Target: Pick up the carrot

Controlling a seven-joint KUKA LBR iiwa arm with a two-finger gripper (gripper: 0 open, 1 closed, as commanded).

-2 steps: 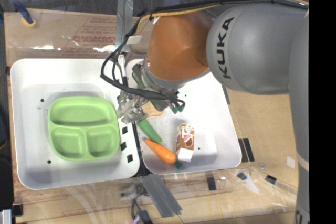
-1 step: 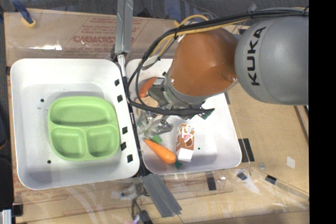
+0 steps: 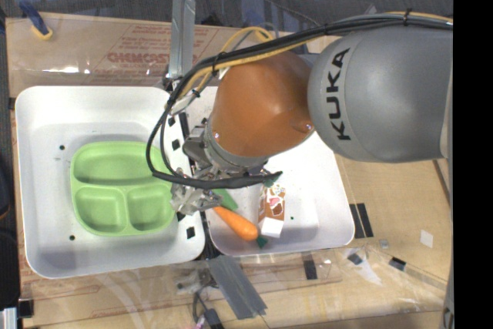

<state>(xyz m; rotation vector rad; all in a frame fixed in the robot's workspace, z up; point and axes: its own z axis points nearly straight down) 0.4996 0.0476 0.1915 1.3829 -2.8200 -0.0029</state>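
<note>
One tapered carrot (image 3: pixel 238 223) (smooth, orange)

The 2 white bins (image 3: pixel 38 189) look like smooth, faintly glossy plastic. The green tray (image 3: pixel 115 196) is matt plastic. The carrot (image 3: pixel 239 224) looks smooth and slightly shiny. The arm (image 3: pixel 377 100) has a satin grey shell and a glossy orange band (image 3: pixel 258 115). The bench (image 3: pixel 400 204) looks like bare wood.

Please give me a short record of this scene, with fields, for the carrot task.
target: carrot, lying in the right bin, near its front edge
tool: tool low at the seam between both bins, left of the carrot
beside carrot: small carton
left bin: holds a green divided tray
carrot held: no, it lies free
</note>
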